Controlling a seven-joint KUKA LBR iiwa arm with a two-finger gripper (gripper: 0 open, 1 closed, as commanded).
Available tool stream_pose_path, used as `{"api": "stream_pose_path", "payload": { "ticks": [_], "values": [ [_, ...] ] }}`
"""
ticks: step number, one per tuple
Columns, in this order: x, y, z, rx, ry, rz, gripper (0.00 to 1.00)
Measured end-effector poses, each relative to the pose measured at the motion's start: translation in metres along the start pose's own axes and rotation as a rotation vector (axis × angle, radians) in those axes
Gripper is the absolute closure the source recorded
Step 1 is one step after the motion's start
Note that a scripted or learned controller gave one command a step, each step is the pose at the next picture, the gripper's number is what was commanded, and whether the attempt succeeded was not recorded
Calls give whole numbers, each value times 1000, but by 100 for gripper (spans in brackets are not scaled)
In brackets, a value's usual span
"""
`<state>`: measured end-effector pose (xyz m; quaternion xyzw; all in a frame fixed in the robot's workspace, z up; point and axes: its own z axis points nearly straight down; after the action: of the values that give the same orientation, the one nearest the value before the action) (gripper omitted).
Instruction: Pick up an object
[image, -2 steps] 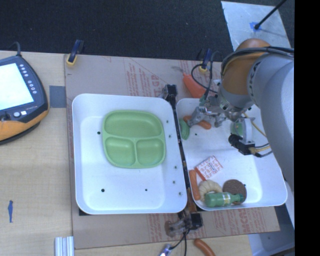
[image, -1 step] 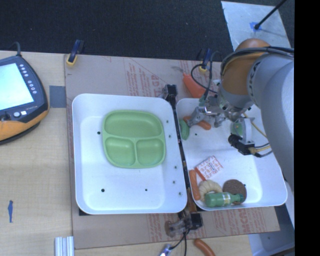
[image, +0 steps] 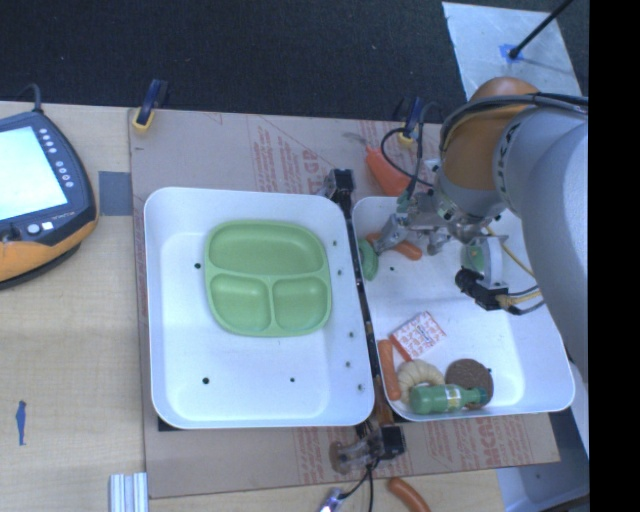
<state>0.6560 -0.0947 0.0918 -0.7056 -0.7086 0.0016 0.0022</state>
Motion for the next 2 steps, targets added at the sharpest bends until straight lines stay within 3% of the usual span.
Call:
{"api": "stream_pose_path", "payload": {
  "ticks": [2],
  "values": [
    [1, 0, 0, 1, 0, 0, 0]
  ]
}}
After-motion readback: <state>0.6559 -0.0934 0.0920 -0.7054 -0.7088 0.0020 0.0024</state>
